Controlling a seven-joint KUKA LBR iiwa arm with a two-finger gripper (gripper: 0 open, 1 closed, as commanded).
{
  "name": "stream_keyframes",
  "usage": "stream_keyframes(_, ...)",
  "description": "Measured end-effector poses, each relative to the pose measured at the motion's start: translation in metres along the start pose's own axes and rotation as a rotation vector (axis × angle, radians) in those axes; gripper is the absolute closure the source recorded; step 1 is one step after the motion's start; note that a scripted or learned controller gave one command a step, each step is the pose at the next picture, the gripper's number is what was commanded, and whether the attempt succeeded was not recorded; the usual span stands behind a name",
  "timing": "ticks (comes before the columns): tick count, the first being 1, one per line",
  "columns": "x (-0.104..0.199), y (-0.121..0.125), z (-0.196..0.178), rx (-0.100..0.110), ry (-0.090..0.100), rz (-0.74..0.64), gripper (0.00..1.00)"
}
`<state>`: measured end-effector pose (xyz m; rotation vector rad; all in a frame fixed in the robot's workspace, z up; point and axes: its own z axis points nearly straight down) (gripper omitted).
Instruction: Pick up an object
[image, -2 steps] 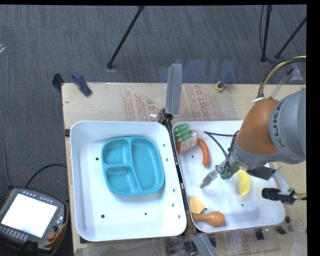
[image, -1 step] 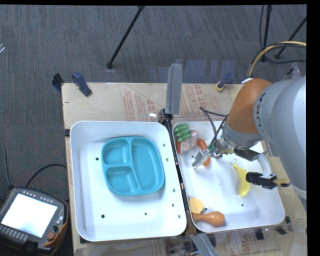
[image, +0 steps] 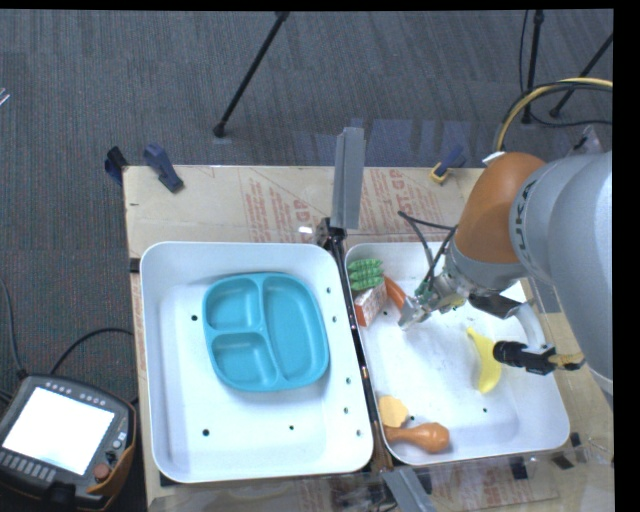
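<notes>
On the table, the left bin (image: 170, 420) holds a blue plate (image: 266, 330) with three parts. The right bin (image: 540, 420) holds the play food: a green veggie (image: 366, 272) and a small box (image: 371, 304) at its far left, an orange carrot (image: 396, 293) beside them, a yellow banana (image: 486, 359) to the right and a tan pear shape (image: 418, 435) at the near side. The pincer (image: 418, 311) hangs low just right of the carrot, and I cannot tell how wide it is. I think it is reaching to grab. Next it should close on the carrot and lift.

We note open floor mid right bin (image: 555, 425), toys crowding its left wall (image: 353, 300), banana (image: 485, 360) right, gourd (image: 420, 435) at front.
</notes>
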<state>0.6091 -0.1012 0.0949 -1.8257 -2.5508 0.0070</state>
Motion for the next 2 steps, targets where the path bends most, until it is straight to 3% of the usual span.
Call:
stream_keyframes(1, 0.0742, 0.0463, -0.0932, -0.006, 0.0, 0.356, 1.0)
stream_keyframes(2, 0.0761, 0.0462, -0.0995, 0.002, -0.001, 0.35, 1.0)
